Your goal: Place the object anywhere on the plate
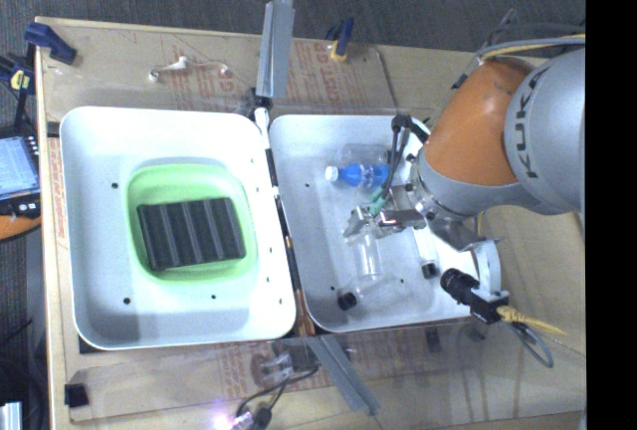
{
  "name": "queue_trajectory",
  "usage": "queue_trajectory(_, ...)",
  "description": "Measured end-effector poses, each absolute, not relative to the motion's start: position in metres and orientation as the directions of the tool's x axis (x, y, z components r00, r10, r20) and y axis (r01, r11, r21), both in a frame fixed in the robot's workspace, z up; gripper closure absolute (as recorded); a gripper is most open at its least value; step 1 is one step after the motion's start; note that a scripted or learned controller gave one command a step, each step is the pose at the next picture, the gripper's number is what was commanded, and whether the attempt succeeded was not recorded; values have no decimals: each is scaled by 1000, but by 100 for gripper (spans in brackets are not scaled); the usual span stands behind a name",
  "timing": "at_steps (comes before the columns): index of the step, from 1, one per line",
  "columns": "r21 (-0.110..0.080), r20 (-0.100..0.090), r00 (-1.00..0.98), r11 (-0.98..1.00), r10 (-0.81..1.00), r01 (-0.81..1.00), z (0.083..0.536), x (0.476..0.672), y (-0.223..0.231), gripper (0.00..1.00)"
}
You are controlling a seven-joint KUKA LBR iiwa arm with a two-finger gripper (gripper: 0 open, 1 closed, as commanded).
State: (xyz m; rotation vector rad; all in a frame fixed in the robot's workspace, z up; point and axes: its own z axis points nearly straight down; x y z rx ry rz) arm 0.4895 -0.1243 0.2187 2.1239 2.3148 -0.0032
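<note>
Two shallow white bins sit side by side on the wooden bench, the left bin (85, 219) at centre left of the frame and the right bin (309, 219) just right of centre. Part of the black "KUKA" lettering reads sideways on the grey arm (547, 134) at the right edge, beside its orange band. No other writing can be read. In the left bin lies a light green square plate (189, 184) carrying a dark ribbed rectangular insert. The gripper (393, 209) hangs low over the middle of the right bin; whether it is spread or closed cannot be told, nor whether it grips anything. A clear plastic bottle with a blue cap (356, 175) lies just at its upper left, and a clear glass-like piece (366, 254) lies below it.
</note>
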Motion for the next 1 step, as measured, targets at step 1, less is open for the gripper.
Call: queue_trajectory(1, -1, -1, -86, 86, 996, 996, 219, 490, -124, 0)
